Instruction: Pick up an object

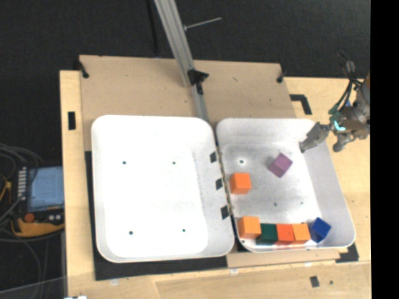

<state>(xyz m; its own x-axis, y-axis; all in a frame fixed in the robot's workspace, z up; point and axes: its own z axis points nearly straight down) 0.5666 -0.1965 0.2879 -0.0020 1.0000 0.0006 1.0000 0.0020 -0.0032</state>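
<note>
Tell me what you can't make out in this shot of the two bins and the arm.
- Arm: cut off by the camera view's right edge; just the gripper end shows.
- Row of blocks along the right bin's near wall: packed tight, so their touching sides are hidden.
- Blue device at left: too blurred to identify.

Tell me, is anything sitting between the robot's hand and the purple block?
No. The camera view shows just bare white bin floor between the hand and the purple block.
</note>
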